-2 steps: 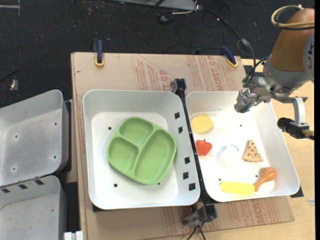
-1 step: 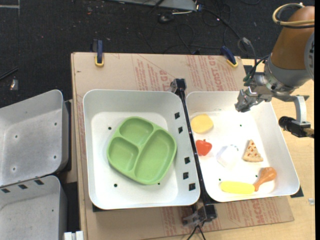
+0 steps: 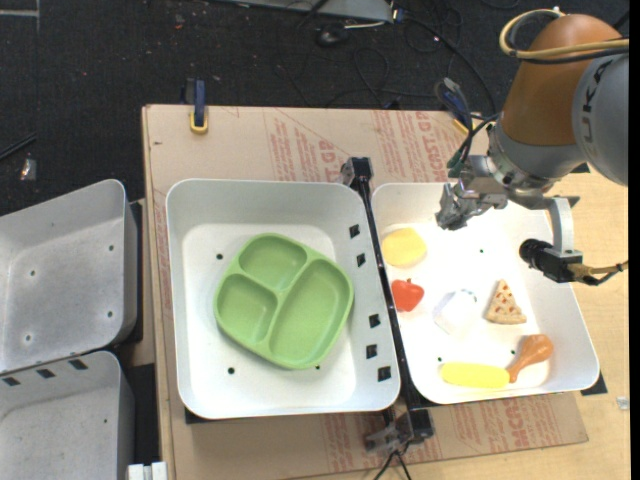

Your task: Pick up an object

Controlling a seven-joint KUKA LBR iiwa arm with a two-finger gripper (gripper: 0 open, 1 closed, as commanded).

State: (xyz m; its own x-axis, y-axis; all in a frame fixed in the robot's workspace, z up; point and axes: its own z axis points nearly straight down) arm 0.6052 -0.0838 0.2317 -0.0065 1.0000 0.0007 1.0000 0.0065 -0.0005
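Yellow disc lies just left of and below the gripper; finger state is unclear.

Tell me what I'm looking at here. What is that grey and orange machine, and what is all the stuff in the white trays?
That is a robot arm, reaching in from the right. Its tool, a two-finger grabber, hangs above the right bin; nothing is seen held. The picture comes from one fixed camera above the bench, looking down at a slant.

The left bin holds a green plate with three compartments. The right bin holds toy food: a yellow round piece, a red piece, a pale clear piece, a pizza slice, a drumstick and a yellow long piece. The arm's job is to pick one up.
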